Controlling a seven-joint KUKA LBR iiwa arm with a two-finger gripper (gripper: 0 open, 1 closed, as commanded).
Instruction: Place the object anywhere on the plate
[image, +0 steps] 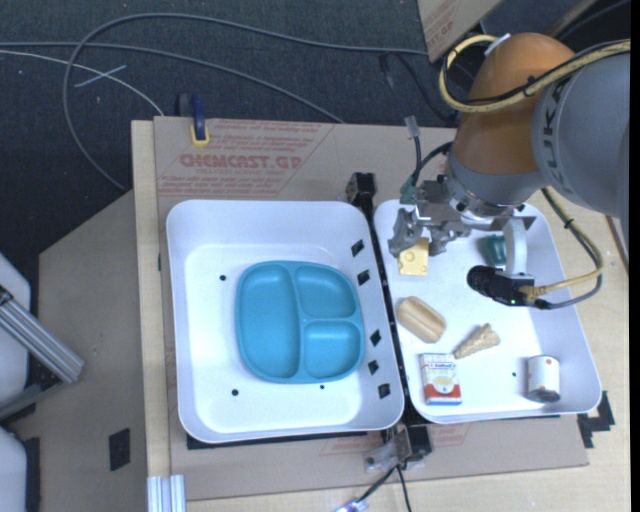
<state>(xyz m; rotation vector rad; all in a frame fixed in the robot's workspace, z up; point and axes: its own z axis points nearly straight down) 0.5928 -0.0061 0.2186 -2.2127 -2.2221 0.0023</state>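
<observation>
A blue divided plate (298, 321) lies in the middle of the left white bin (195, 300). My gripper (418, 240) hangs over the upper left part of the right bin (575, 330), close to the wall between the two bins. A small yellow cheese-like block (413, 263) sits directly at the gripper's lower end, touching or nearly touching it. The gripper body hides the block's upper edge, so I cannot see whether the block is held.
Also in the right bin are a tan bread roll (421, 319), a pale wedge (476, 341), a red and white box (439, 379), a small silver can (542, 378) and a teal item (493, 246) partly under the arm. Black clips line the bins' shared wall.
</observation>
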